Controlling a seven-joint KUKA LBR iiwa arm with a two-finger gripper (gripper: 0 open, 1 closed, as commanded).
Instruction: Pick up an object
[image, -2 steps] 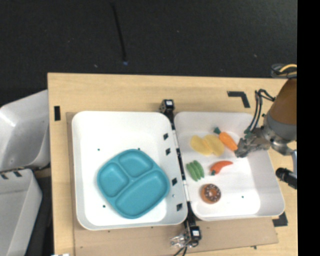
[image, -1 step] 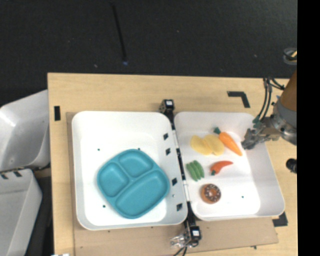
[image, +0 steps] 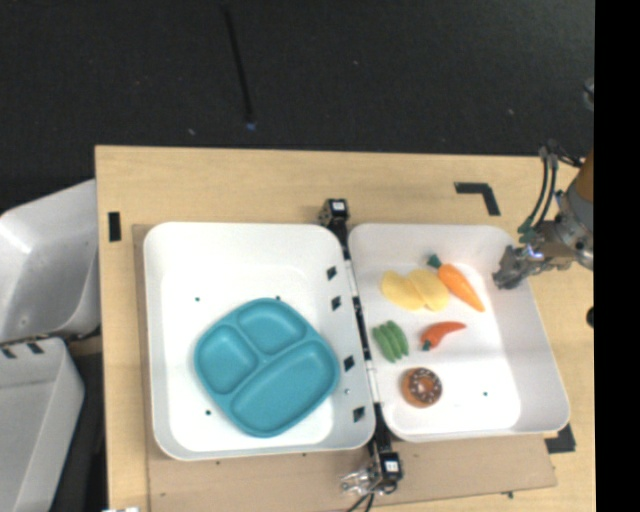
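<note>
- The desk (image: 300, 185) is a pale wooden board carrying two shallow white bins side by side, joined along a middle seam with small black clips.
- The left bin (image: 180, 260) holds a blue divided plate (image: 265, 367), lying flat toward the bin's lower middle, with three compartments showing.
- The right bin (image: 520, 390) holds the small toy foods, all gathered in the half nearer the seam.
- Landmark for the rest: the yellow food piece (image: 416, 290), a lumpy pale-yellow shape in the upper middle of the right bin.
- The carrot (image: 460, 285) lies just right of the yellow food piece, touching or nearly touching it, its green top pointing up-left and its orange tip down-right.
- The red pepper (image: 441, 332) sits just below and a little right of the yellow food piece, apart from it.
- The green vegetable (image: 390, 340) lies below and left of the yellow food piece, near the seam.
- The donut (image: 422, 387), brown with pale markings, lies well below the yellow food piece, beneath the red pepper.
- The claw (image: 512, 268) is to the right of the yellow food piece, past the carrot, over the right bin's upper right edge; the arm behind it comes in from the right.
- Nothing shows between the claw's fingers; how far apart they are cannot be told at this size and blur.
- Every toy food lies in the bin, none lifted.
</note>
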